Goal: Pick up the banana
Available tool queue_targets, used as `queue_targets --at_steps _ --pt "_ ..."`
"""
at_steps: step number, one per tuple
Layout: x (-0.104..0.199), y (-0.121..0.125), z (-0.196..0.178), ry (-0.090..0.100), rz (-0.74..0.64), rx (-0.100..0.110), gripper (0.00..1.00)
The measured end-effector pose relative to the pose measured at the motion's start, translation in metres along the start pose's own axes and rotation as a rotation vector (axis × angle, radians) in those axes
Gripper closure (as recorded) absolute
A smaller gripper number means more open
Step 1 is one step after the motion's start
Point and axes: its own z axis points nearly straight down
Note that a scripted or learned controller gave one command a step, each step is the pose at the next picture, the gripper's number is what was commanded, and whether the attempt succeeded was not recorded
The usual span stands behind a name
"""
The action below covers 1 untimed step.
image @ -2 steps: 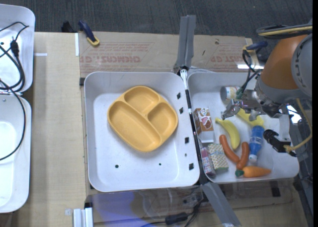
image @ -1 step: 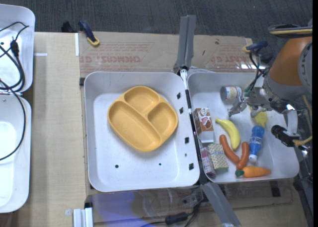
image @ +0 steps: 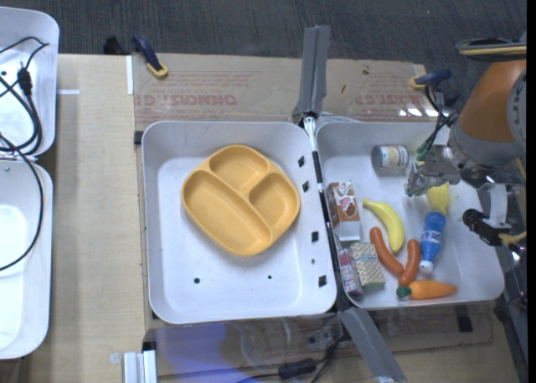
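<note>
Left bin [image: 167, 230]: a yellow divided plate [image: 241, 198]. Right bin [image: 486, 276]: a small can [image: 390, 157], two cartons [image: 344, 207], a blue bottle [image: 431, 241], a carrot [image: 429, 290], and what appear to be sausages [image: 387, 252].

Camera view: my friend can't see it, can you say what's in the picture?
A banana lies in the right bin among sausages, a carrot, a bottle, a can and snack boxes. The robot's tool hangs above that bin, beside the banana. The left bin holds a yellow divided plate.

Robotics lab, white bins [image: 159, 230] on bench, clamps [image: 149, 56], cables [image: 21, 105]
</note>
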Motion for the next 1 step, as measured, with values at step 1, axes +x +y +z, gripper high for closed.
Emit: queue_targets --at_steps 1 --pt "-0.0219 -0.0327 0.0095 0.002 0.236 0.005 1.00"
